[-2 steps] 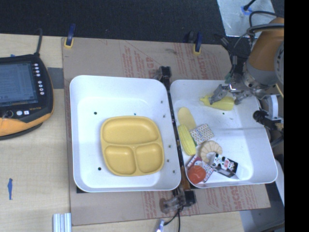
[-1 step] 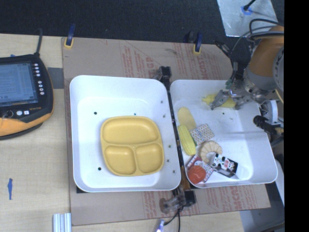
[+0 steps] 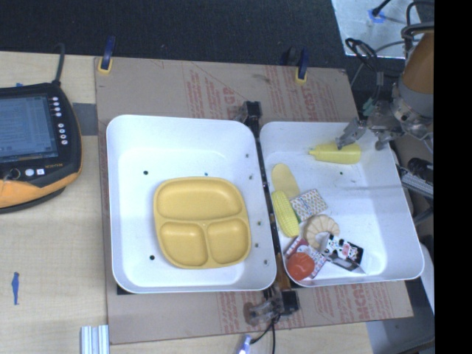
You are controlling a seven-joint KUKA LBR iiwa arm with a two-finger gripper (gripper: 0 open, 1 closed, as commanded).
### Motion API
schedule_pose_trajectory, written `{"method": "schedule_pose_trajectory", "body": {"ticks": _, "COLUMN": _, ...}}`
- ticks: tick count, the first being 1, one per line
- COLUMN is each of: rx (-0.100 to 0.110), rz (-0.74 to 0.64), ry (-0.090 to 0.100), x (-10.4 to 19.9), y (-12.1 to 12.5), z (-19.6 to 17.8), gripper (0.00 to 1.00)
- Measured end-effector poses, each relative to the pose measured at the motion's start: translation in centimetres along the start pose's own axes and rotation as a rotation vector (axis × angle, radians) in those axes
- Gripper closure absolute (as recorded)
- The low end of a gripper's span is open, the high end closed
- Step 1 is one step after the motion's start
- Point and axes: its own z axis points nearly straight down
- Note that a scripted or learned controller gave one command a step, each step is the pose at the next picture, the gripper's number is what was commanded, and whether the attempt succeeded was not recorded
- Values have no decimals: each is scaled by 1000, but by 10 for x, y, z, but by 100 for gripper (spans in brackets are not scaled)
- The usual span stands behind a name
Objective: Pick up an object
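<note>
My gripper [image 3: 365, 138] hangs over the far right part of the right bin [image 3: 391, 220], its fingers spread open with nothing between them. A small yellow toy [image 3: 335, 153] lies on the bin floor just below and left of the left fingertip [image 3: 348, 136]. Along the bin's left side lie a yellow oval piece [image 3: 284, 177], a corn cob [image 3: 285, 212], a patterned packet [image 3: 308, 203], a tan ring-shaped piece [image 3: 321, 229], a red round item [image 3: 300, 265] and a black-and-white packet [image 3: 345, 253].
The left bin [image 3: 133, 161] holds a yellow divided plate [image 3: 200, 221]. A teach pendant [image 3: 29, 142] rests on the bench at far left. Clamps sit between the bins at the back [image 3: 252, 111] and front [image 3: 269, 308].
</note>
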Motion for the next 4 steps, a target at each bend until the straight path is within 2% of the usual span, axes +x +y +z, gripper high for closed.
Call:
{"method": "schedule_pose_trajectory", "body": {"ticks": 1, "rx": 4, "rz": -1, "ry": 1, "x": 0, "y": -1, "z": 12, "gripper": 0}}
{"method": "schedule_pose_trajectory", "body": {"ticks": 2, "rx": 16, "rz": -4, "ry": 2, "x": 4, "y": -3, "z": 68, "gripper": 0}}
{"method": "schedule_pose_trajectory", "body": {"ticks": 3, "rx": 1, "rz": 1, "ry": 0, "x": -1, "y": 0, "z": 2, "gripper": 0}}
{"method": "schedule_pose_trajectory", "body": {"ticks": 4, "rx": 3, "rz": 0, "ry": 1, "x": 0, "y": -1, "z": 6, "gripper": 0}}
